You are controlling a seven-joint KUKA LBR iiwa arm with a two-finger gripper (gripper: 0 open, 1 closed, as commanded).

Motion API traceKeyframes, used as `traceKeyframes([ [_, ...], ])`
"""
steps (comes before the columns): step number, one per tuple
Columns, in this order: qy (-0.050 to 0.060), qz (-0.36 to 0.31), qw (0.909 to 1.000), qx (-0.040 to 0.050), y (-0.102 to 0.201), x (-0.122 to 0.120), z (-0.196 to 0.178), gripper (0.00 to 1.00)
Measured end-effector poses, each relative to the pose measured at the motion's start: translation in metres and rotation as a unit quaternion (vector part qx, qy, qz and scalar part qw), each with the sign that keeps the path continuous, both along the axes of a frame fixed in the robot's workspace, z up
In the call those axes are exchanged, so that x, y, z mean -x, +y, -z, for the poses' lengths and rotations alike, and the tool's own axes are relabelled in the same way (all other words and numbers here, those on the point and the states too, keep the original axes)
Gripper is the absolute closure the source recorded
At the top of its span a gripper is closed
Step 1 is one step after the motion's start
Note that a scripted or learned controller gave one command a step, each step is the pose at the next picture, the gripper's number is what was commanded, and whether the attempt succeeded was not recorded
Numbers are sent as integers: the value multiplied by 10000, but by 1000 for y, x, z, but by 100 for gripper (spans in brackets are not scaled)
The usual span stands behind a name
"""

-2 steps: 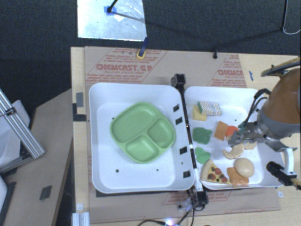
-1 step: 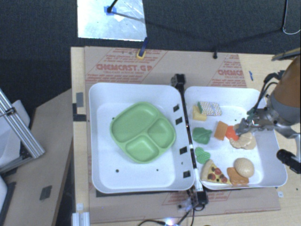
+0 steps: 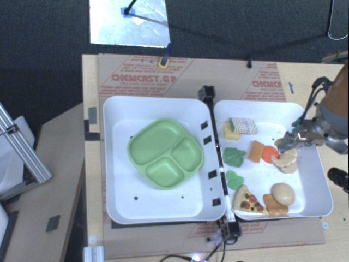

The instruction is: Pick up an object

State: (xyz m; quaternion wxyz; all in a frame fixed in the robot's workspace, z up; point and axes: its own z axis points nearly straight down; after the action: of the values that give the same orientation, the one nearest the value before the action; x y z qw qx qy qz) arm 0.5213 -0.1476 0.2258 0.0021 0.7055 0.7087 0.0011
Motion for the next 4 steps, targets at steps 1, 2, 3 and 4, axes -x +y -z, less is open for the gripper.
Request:
traceKeyframes([
  [1, 3, -21, 10000, -7, 47, -29, 10, 100],
  [2, 4, -27, 10000, -12, 98, -54, 12, 100],
  [3, 3, -21, 10000, -13, 140, -86, 17, 100],
  [4, -1, -16, 10000, -13, 174, -111, -1, 100],
])
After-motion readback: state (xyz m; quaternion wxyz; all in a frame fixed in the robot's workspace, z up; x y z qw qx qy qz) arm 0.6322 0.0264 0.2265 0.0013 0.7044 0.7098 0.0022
